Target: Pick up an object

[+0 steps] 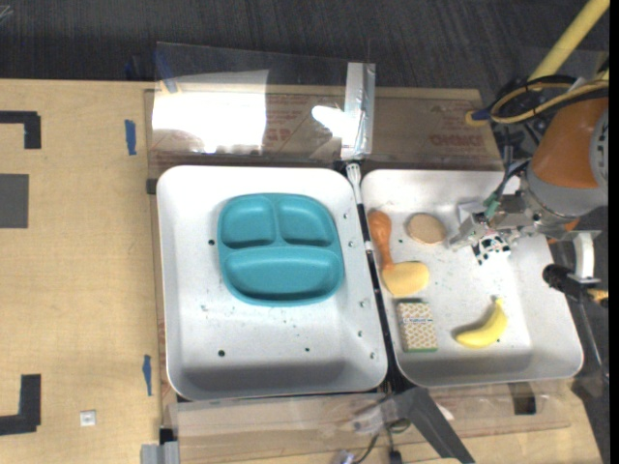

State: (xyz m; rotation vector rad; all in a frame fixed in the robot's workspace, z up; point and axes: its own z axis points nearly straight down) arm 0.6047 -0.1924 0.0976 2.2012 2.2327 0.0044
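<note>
Over the right bin (551,351), toward its far right corner, the gripper (491,232) hangs low at the end of the arm (566,162), and whether it is open or shut cannot be told from this slant. Just beneath and beside it sits a small black-and-white thing (491,246), too blurred to name, so I cannot say if it is touched. Left of the gripper, near it, lies a pale round roll (425,227); further left an orange sausage-like piece (380,232) lies along the bin's left wall, with a yellow lump (405,277) just nearer. A patterned packet (417,325) and a banana (483,327) lie at the near side, well apart from the gripper. The roll looks light and likely smooth and rounded, so it may slip; a hold across its middle seems best. In the left bin (184,288) rests a teal tray (280,248).
</note>
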